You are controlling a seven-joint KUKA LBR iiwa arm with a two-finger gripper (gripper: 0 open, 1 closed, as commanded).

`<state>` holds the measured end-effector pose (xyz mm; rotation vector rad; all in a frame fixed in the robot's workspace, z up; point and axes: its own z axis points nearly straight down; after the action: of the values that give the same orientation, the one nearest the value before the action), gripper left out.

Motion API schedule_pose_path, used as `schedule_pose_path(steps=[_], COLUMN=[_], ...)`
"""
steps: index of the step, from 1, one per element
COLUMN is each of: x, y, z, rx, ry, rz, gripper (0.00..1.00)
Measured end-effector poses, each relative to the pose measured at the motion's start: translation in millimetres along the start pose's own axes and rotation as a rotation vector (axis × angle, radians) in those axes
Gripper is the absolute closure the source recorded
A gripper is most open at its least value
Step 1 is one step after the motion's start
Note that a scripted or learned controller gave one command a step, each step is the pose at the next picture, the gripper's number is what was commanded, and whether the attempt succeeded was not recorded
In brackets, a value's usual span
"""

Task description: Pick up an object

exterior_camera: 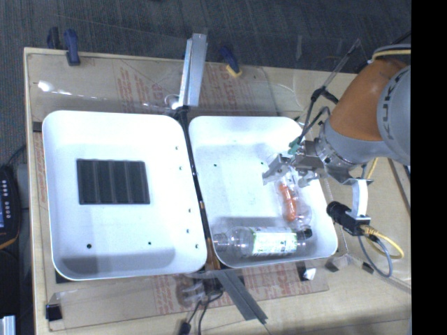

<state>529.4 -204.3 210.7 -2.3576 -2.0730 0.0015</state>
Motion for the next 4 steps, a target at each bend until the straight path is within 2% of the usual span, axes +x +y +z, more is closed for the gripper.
schedule_pose_path(steps=[1, 2, 4], x=[3.1, 0.9, -0.9], y=[10.4, 41.7, 28.3], z=[-7.7, 39.4, 43.2], rx=[-0.002, 0.000, 0.001], ry=[-0.002, -0.001, 0.001], rz=[-0.176, -0.216, -0.277], gripper=[0.00, 0.00, 0.00])
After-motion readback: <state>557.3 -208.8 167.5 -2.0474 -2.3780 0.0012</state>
